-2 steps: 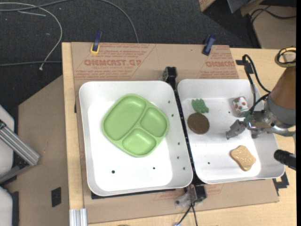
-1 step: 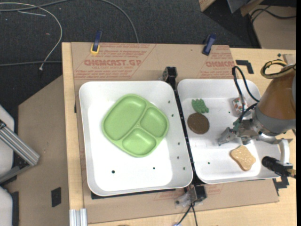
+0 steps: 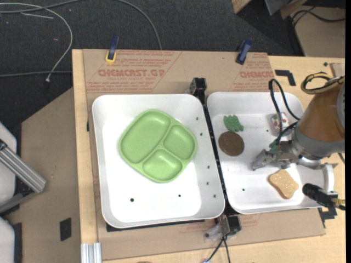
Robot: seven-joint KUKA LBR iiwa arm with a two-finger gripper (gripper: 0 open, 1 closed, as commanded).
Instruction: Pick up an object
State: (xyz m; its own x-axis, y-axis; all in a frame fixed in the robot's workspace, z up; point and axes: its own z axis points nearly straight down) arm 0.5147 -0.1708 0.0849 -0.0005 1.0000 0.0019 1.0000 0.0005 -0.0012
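1. At the lower edge of the frame, cables [image 3: 219, 240] and a black clamp sit at the seam below the two bins, on the brown cardboard-covered bench [image 3: 164, 70].
2. In the lower right of the frame, a tan toast-shaped piece [image 3: 283, 183] lies on the floor of the right bin [image 3: 241, 196], near its front right corner.
3. Just up and left of the toast, the gripper [image 3: 262, 160] hangs low inside the right bin, its grey fingers pointing toward the left of the frame. They look slightly spread, with nothing seen between them, and their tips are apart from the toast.
4. The arm [image 3: 323, 125] enters from the right edge of the frame, its orange band above the grey wrist, with a black cable looping over it.
5. Left of the gripper, toward the middle of the right bin, a round brown disc [image 3: 231, 143] lies flat; a small green leafy piece [image 3: 233, 124] sits just beyond it, touching or nearly so.
6. The left bin [image 3: 109, 201] holds a light green divided plate [image 3: 158, 146], turned at a slant, with three compartments.
7. At the far edge of the bench, two blue clips [image 3: 113, 48] hold the cardboard; dark carpet and a thin cable lie beyond.
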